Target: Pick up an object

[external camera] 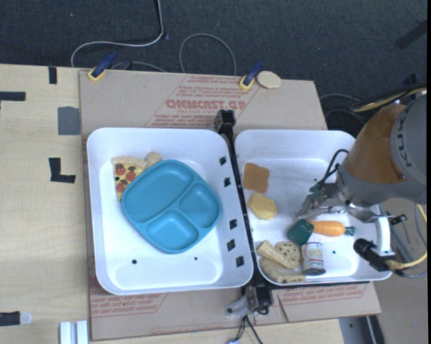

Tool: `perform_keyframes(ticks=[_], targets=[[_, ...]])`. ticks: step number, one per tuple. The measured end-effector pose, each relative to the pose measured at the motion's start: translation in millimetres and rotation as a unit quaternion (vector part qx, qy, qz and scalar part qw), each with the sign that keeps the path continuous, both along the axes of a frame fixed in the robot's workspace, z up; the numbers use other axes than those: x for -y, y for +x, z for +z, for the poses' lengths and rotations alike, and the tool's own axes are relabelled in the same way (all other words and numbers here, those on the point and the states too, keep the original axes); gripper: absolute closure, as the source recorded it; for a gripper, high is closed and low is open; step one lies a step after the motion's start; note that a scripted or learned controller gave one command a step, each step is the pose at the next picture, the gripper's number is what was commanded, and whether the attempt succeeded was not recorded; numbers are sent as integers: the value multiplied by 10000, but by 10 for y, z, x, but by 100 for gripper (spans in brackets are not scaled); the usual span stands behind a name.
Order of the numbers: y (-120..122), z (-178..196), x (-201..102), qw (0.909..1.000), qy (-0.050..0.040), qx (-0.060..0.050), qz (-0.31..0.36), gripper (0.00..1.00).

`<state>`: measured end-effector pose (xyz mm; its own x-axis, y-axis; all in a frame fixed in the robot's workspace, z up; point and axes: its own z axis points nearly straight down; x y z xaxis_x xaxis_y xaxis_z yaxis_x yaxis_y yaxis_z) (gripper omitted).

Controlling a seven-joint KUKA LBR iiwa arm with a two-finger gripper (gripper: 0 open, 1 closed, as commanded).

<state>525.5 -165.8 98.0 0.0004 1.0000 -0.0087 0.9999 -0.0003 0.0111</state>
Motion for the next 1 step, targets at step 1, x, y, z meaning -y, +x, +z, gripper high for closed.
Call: perform_keyframes(ticks=[1], targets=[[-4, -8, -3, 10000, 5, -8, 0, 0]])
